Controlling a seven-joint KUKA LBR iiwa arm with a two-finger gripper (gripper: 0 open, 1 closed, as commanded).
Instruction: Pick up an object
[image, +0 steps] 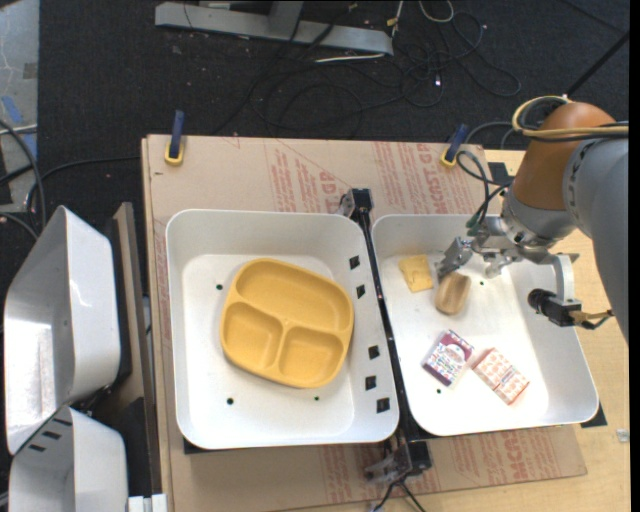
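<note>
The wooden block (453, 293) lies in the right bin (560, 400), just below my gripper (462, 250), whose jaws I can't tell apart. From my left: yellow tray (286, 322), cheese wedge (415, 272), purple packet (447, 358), pink box (500, 375).

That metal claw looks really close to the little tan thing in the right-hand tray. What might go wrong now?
The gripper sits just above the tan cylinder, which lies on its side, so it may roll away if nudged. The yellow wedge lies right beside it and could be bumped or pinched along with it. Both sit near the right bin's inner wall, so the fingers might strike it.
</note>
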